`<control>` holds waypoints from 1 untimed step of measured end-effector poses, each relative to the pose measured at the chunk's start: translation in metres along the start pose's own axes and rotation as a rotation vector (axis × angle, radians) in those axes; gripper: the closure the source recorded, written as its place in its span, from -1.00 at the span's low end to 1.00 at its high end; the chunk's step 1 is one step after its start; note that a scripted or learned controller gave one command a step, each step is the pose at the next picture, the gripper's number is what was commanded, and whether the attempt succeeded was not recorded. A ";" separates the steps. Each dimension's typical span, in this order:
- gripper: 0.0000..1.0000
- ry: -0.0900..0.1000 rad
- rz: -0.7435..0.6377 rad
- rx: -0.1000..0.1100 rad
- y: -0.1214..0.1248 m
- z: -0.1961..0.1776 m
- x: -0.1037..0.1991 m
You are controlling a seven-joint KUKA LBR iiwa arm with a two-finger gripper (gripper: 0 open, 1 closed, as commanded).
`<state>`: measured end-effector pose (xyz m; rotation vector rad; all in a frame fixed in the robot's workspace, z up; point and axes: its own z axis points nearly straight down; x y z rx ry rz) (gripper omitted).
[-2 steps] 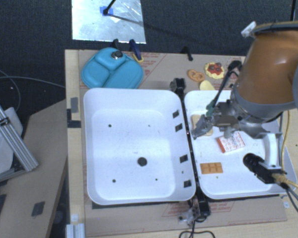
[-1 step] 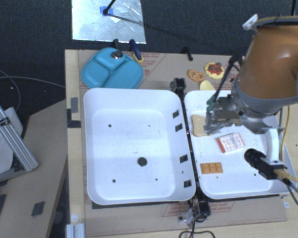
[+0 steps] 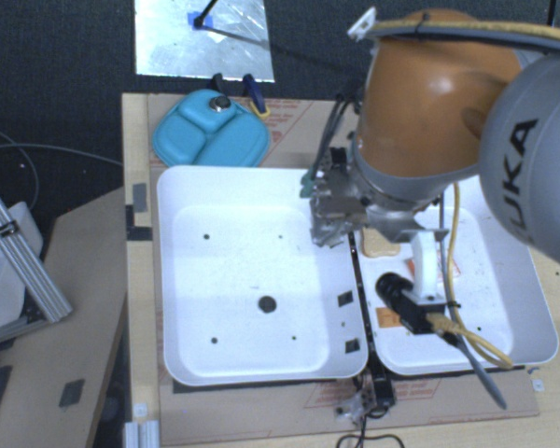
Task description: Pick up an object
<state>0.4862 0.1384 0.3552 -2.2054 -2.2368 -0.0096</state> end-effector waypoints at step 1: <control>1.00 -0.002 0.008 -0.001 0.001 -0.010 -0.007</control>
